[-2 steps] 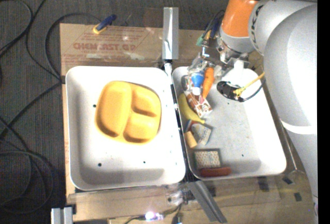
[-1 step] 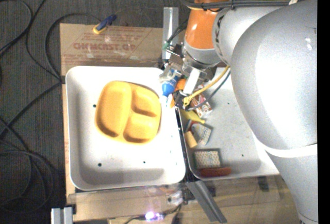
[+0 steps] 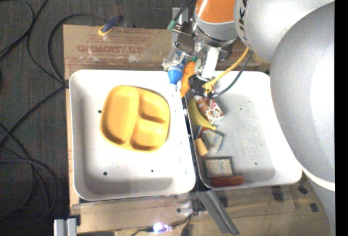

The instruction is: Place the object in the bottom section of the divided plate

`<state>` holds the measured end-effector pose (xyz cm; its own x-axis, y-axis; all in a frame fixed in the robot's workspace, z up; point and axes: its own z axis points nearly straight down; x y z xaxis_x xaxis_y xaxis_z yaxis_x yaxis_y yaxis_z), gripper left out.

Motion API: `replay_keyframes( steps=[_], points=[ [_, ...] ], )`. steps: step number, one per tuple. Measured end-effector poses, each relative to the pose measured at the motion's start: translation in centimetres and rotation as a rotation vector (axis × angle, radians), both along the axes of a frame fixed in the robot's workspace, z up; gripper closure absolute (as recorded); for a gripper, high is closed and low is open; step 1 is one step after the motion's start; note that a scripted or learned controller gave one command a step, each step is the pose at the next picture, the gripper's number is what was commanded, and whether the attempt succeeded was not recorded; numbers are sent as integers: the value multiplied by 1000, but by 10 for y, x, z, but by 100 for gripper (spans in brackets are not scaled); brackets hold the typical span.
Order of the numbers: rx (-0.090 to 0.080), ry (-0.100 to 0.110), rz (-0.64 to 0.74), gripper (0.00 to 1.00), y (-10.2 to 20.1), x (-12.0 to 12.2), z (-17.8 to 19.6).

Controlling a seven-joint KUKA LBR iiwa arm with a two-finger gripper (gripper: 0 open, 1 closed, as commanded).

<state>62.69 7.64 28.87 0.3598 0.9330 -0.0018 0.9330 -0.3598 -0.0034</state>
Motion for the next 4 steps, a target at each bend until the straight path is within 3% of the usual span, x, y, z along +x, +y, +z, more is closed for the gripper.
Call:
replay_keyframes(
  steps=[1, 2, 3, 4],
  points=[
    [-1, 2, 187, 100, 73, -28, -44],
    [0, 3, 131, 100, 105, -24, -45],
    [0, 2, 131, 0, 105, -24, -45],
    [1, 2, -3, 0, 76, -66, -190]
  ],
)
